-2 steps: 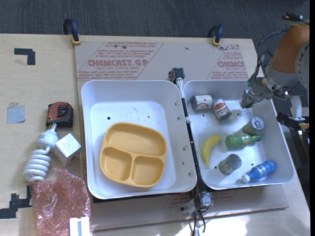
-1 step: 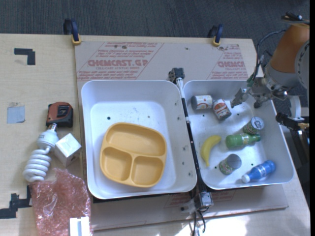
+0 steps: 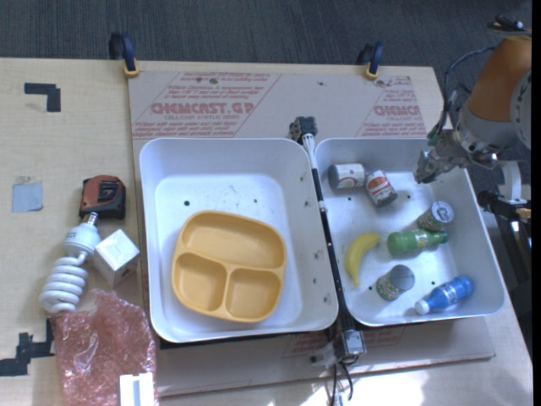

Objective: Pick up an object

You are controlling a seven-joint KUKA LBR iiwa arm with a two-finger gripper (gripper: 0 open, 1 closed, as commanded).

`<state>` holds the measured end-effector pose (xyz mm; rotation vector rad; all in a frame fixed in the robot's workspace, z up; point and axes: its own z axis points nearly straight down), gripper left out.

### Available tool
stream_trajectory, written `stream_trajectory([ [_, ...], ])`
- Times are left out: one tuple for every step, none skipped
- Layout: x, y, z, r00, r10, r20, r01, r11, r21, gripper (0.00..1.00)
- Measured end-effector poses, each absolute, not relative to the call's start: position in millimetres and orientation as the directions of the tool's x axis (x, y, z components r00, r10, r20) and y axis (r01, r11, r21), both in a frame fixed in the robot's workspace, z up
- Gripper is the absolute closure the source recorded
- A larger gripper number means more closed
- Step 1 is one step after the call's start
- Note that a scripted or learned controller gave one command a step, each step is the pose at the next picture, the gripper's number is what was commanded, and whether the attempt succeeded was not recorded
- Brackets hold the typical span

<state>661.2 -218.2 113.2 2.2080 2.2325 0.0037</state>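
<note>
The right bin (image 3: 478, 218) holds several objects. A small white can (image 3: 347, 175) and a red-and-white can (image 3: 382, 189) lie near its back wall. A green can (image 3: 437, 216) stands by a green bottle (image 3: 416, 241) lying on its side. A banana (image 3: 361, 255), a grey can (image 3: 395, 282) and a blue bottle (image 3: 445, 295) are toward the front. My gripper (image 3: 426, 169) hangs over the bin's back right part, right of the red-and-white can and above the green can, with nothing seen in it.
The left bin (image 3: 161, 176) holds a yellow divided plate (image 3: 228, 265). On the bench to the left lie a tape measure (image 3: 103, 196), a spiral light bulb (image 3: 72, 265), a white cube (image 3: 117, 249) and pink bubble wrap (image 3: 101, 345).
</note>
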Motion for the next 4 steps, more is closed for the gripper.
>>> stream_trajectory([
  [661.2, -218, 113, -0.011, 1.0, 0.001, 1.0, 0.011, 0.003, 0.0],
  [619.7, -211, 93, 0.0, 1.0, 0.001, 1.0, 0.0, -0.001, 0.0],
  [620.3, -212, 103, 0.002, 1.0, -0.001, 1.0, -0.002, 0.002, 1.0],
  [620.3, -212, 103, 0.002, 1.0, -0.001, 1.0, -0.002, 0.002, 0.0],
])
